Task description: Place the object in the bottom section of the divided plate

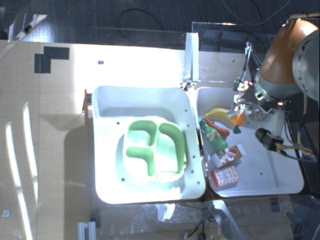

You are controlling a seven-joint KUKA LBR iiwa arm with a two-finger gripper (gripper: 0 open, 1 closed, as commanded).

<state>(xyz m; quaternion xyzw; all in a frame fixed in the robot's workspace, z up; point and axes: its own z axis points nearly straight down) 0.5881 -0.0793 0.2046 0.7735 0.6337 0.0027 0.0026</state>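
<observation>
**Carrot picked, plate still waiting**

We see the grey arm's two-finger gripper (242, 116) over the right white bin (280, 184). A small orange toy carrot with a green tip (238, 120) seems to sit between its fingers, though the view is blurry there, so we think it is holding it. A yellow toy banana (218, 113) lies just beside.

Next we must carry the carrot left to the green divided plate (150, 149) in the left white bin (105, 134) and drop it in the bottom part.
</observation>
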